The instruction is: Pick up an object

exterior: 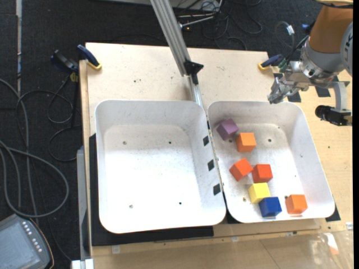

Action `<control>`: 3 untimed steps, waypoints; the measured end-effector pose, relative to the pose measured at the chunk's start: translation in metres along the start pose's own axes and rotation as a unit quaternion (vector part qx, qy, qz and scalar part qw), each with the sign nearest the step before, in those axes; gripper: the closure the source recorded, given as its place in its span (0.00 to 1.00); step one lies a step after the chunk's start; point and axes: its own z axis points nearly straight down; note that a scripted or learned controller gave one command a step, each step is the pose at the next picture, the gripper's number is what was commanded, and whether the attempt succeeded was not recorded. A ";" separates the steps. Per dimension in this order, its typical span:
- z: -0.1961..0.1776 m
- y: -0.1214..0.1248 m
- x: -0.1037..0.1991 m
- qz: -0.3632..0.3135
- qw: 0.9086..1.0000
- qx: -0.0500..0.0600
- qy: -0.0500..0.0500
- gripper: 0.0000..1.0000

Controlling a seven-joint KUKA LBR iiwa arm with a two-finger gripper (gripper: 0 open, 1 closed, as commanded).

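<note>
- The gripper [276,97] hovers over the right bin's [314,150] twelve o'clock rim; finger state: cannot tell.
- The blocks cluster mid-bin, the purple block [227,129] toward ten o'clock.
- A descent here probably strikes the rim.

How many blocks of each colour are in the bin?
Purple block: 1
Orange blocks: 3
Red block: 1
Yellow block: 1
Blue block: 1
Total: 7 blocks, all in the right bin.
</note>
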 end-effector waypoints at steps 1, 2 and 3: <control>-0.058 -0.002 0.009 -0.001 1.000 0.000 0.000 1.00; -0.062 -0.007 0.062 -0.003 1.000 0.005 0.002 1.00; -0.061 -0.002 0.116 -0.003 1.000 0.005 0.002 1.00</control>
